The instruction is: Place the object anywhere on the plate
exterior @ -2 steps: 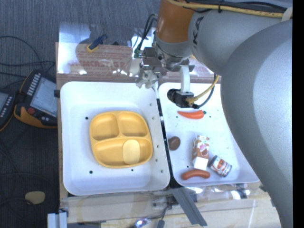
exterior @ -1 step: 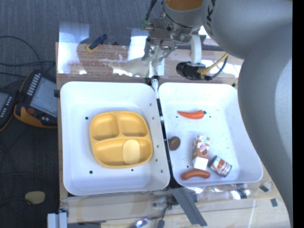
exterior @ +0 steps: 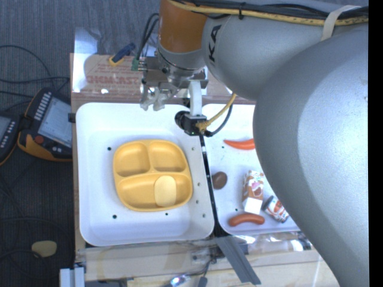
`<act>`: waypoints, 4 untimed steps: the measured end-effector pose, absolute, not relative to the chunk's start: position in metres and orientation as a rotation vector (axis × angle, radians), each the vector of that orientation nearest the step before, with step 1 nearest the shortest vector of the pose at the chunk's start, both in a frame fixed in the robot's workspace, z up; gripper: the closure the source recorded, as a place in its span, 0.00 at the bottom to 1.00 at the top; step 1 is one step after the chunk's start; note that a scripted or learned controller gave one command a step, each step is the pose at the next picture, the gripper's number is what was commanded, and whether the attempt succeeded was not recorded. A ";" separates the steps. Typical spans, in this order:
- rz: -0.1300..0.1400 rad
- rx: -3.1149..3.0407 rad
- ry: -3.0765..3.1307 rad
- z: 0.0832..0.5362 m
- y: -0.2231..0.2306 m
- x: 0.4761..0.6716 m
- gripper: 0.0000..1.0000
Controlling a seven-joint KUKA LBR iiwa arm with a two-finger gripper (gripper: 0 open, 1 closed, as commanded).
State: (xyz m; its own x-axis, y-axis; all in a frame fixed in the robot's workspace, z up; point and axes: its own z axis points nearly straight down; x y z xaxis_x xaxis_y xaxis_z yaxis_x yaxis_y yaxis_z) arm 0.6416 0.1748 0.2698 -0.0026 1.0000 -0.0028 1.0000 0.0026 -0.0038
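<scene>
From my remote station I see the grey arm [exterior: 299, 100] taking up the upper right of the camera view, its orange band above the wrist near the top centre. Below it are two shallow white bins side by side. The left bin [exterior: 96, 220] bears a yellow divided plate [exterior: 128, 160] with three compartments. The right bin [exterior: 226, 205] is partly hidden under the arm and contains a small milk carton [exterior: 252, 191], a brown sausage [exterior: 246, 220], an orange-red chilli [exterior: 240, 143], a striped can [exterior: 275, 208] and a small dark brown round thing [exterior: 219, 180].

The gripper [exterior: 153, 104] hangs over the far rim of the left bin, apart from the plate. Its fingers point down and nothing sits between them; they look slightly parted.

The object [exterior: 166, 191], a pale yellow rounded lump, lies in the plate's large near compartment, so I judge the task already met. It looks light, smooth and probably a stiff plastic toy, perhaps slippery. If I had to lift it again, I would close across its narrower sides, from straight above
</scene>
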 end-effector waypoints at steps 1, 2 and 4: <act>0.009 -2.219 -2.221 0.178 0.158 0.597 1.00; 0.007 -2.218 -2.222 0.179 0.159 0.597 0.00; 0.011 -2.214 -2.222 0.186 0.159 0.597 0.00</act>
